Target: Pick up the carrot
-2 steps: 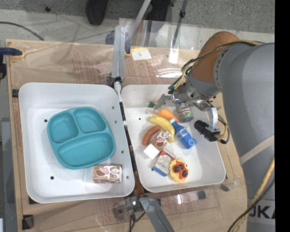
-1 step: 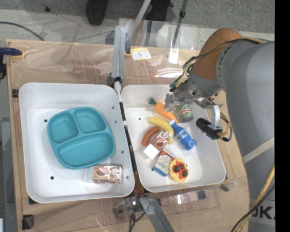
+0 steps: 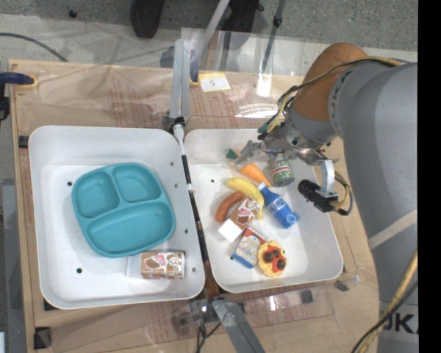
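The carrot (image 3: 253, 173) is a short orange piece lying in the upper middle of the right bin (image 3: 320, 259), just above the yellow banana (image 3: 243, 187). My gripper (image 3: 263, 153) hangs low over the bin, directly above and slightly behind the carrot, close to it. The view does not show whether it touches the carrot. A green-labelled can (image 3: 281, 172) stands right beside the carrot on its right, under the wrist. The arm's grey body covers the bin's far right side.
Crowded below the carrot are a blue bottle (image 3: 278, 207), a brown sausage (image 3: 225, 207), small cartons (image 3: 247, 248), a white block (image 3: 230, 231) and a pizza toy (image 3: 272, 258). The left bin (image 3: 51, 271) holds a teal divided plate (image 3: 123, 208) and a carton (image 3: 162, 265).
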Action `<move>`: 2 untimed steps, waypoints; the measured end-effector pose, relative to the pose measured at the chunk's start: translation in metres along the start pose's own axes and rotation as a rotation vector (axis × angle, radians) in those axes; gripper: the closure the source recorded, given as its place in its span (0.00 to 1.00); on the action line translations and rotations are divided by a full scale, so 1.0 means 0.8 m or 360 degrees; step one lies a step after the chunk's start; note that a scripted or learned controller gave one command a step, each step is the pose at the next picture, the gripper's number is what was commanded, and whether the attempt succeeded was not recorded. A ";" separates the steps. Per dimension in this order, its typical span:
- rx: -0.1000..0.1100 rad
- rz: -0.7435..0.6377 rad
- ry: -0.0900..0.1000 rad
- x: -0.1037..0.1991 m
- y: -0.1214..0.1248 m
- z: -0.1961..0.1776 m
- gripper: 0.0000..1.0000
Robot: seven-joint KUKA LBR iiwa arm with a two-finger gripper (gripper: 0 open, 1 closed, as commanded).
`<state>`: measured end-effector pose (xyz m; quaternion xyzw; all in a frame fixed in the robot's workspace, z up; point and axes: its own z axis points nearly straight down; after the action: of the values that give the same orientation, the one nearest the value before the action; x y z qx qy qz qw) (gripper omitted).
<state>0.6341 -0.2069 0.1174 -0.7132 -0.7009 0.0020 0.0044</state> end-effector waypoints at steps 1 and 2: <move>-0.0008 -0.0124 -0.0003 0.009 0.017 0.039 0.00; -0.0006 -0.0133 -0.0002 0.009 0.018 0.025 1.00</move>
<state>0.6487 -0.1999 0.0972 -0.6834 -0.7300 0.0009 0.0027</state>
